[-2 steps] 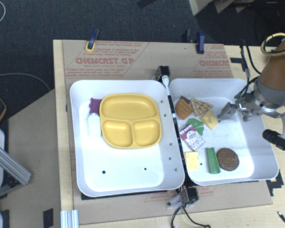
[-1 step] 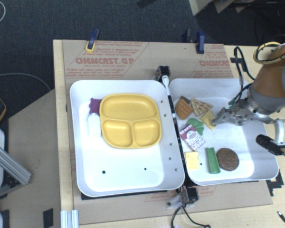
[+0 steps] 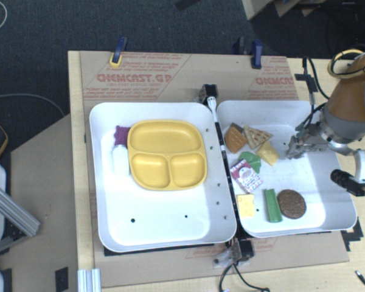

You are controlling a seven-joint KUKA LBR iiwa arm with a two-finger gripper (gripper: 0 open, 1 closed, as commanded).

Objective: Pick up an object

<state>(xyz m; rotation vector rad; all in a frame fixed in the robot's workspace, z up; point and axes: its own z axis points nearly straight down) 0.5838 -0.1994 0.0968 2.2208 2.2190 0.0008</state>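
My gripper hangs low over the right bin, near its upper right part, just right of a pale yellow wedge. Nothing shows between its tips. Left of it lie a brown bread piece and a tan triangular sandwich. Further down the bin are a green piece, a pink-and-white packet, a yellow square, a green bar and a round brown cookie.
The left bin holds a yellow three-compartment tray, with a purple item and a white bottle at the tray's left side. The bins' shared rim runs between them. The arm enters from the right.
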